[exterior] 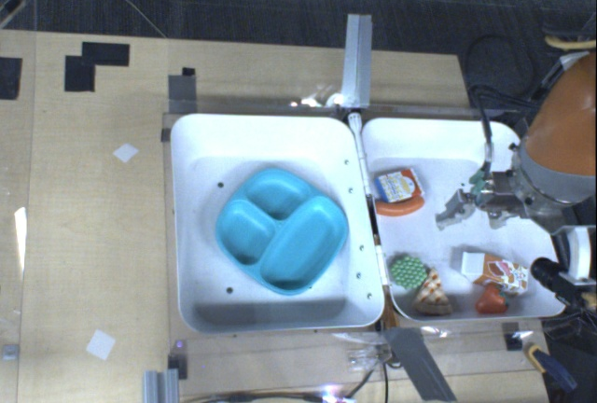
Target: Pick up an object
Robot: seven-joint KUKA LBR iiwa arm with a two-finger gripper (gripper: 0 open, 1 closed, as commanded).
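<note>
Two white bins side by side on bench (84,233). Left bin (191,298) carries a blue three-part dish (282,229), set centre, well apart from the arm, probably not today's target.

Right bin (438,142) holds the loose items: orange-rimmed packet (398,190) at 10 o'clock of that bin, green dotted piece (407,271) and brown wedge (432,295) touching at 7 o'clock, white card (469,262), printed pouch (505,275) and red piece (491,300) clustered at 5 o'clock.

Pincer (457,209) hanging over bare floor near bin centre, between packet and the 5 o'clock cluster, arm entering from 3 o'clock. Released or clenched: cannot tell at this slant; nothing seen between the tips.

Judged: approach stage, nothing lifted. Packet lies alone at pincer's 9 o'clock, so the cleaner pick; the cluster risks a double grab.
</note>
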